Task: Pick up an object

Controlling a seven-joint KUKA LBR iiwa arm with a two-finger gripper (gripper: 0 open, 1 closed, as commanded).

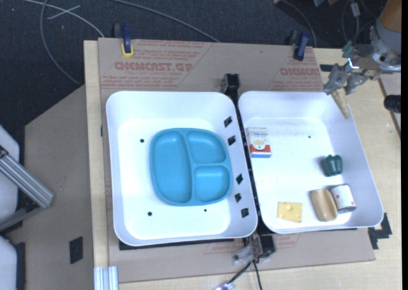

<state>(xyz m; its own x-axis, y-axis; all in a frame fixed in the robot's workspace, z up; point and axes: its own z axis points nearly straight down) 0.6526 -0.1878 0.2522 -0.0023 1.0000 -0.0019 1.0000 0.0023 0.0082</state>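
Your gripper (340, 85) hangs over the right bin's (357, 148) far corner — fingers spread a little, gripping nothing.

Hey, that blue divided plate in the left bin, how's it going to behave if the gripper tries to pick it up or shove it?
The blue divided plate looks like molded plastic, so probably stiff and fairly light. It lies flat and wide in the left bin, so it would likely slide rather than roll or tip when pushed. Its low rim and smooth, glossy-looking surface may make a grasp slip; the gripper would likely need to pinch an edge.
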